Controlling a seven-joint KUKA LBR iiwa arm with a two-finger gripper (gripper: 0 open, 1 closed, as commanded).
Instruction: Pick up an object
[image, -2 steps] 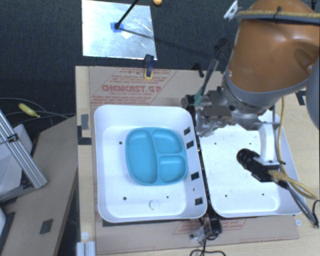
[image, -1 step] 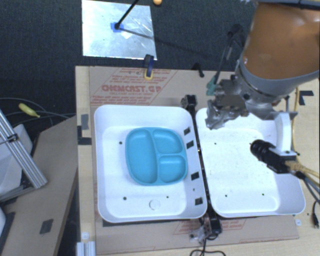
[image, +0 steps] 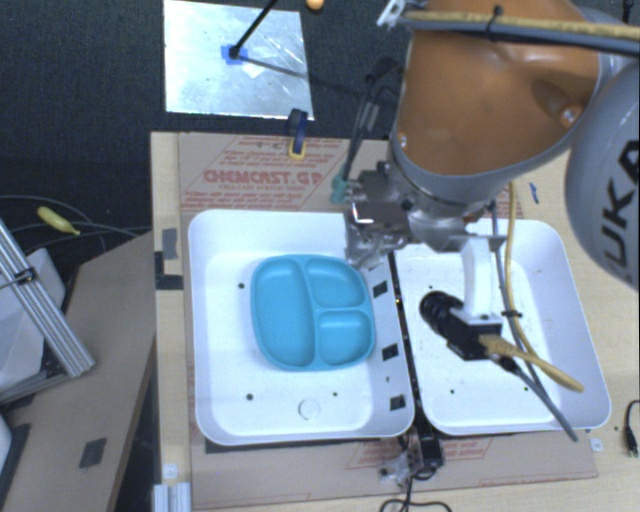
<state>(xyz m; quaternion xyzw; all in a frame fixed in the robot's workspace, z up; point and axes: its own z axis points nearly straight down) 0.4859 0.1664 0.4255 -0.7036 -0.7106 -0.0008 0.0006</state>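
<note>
Worktop carries two white bins: blue divided plate (image: 312, 312) lies unlifted in the left bin (image: 225, 410), gripper (image: 372, 245) poised at its far-right rim, grasp outstanding, finger state indeterminable.

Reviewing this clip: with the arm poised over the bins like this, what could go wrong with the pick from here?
The gripper hangs near the upper right rim of the blue divided plate, close to the seam between the bins. Descending there, it may strike the left bin wall or clip the plate's edge and tip it rather than grasp it. The plate looks wide and shallow, so a two-finger grip could slip off.
</note>
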